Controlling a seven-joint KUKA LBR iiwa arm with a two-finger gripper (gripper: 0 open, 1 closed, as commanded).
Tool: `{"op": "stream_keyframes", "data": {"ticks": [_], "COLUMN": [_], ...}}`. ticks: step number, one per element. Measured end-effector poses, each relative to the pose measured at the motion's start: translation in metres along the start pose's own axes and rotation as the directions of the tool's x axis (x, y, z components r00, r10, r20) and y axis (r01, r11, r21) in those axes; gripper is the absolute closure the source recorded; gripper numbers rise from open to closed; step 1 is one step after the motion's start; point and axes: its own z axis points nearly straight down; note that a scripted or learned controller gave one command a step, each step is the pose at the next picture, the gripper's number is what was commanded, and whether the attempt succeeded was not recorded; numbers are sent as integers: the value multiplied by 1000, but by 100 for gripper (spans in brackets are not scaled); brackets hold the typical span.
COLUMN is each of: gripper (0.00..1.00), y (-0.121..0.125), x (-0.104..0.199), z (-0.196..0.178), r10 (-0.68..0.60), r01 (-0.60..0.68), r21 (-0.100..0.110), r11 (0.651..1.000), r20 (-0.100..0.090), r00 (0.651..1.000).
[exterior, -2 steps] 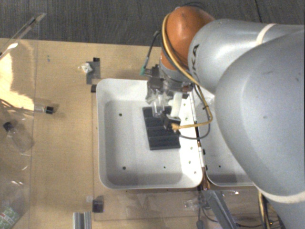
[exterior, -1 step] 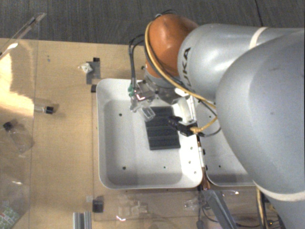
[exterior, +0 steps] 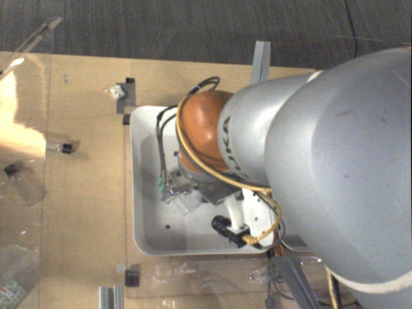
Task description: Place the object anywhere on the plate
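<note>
The grey arm with its orange band (exterior: pixel 201 129) reaches down into the white bin (exterior: pixel 145 172) and covers most of the bin's floor. My gripper (exterior: pixel 176 192) hangs low over the left part of the bin, close to the floor, with cables running down to it. The arm's bulk hides whatever lies beneath it and to its right. A black fitting (exterior: pixel 224 225) with a yellow cable sticks out near the bin's front wall.
The wooden bench (exterior: pixel 84 192) lies to the left, partly under a clear sheet. Small black brackets (exterior: pixel 129 94) (exterior: pixel 132 277) sit at the bin's corners. A small dark part (exterior: pixel 64 148) lies on the bench. A grey post (exterior: pixel 261 58) rises behind the bin.
</note>
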Motion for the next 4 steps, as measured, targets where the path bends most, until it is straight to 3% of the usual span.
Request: {"op": "stream_keyframes", "data": {"ticks": [1, 2, 3, 4], "gripper": [100, 100, 100, 100], "y": [56, -22, -60, -2], "x": [-1, 50, -39, -17], "z": [-109, -103, 9, -78], "r10": [-481, -760, -702, -709], "r01": [481, 760, 702, 709], "r21": [-4, -3, -6, -4], "r11": [877, 650, 712, 705], "r20": [3, 3, 6, 6], "r00": [877, 650, 712, 705]}}
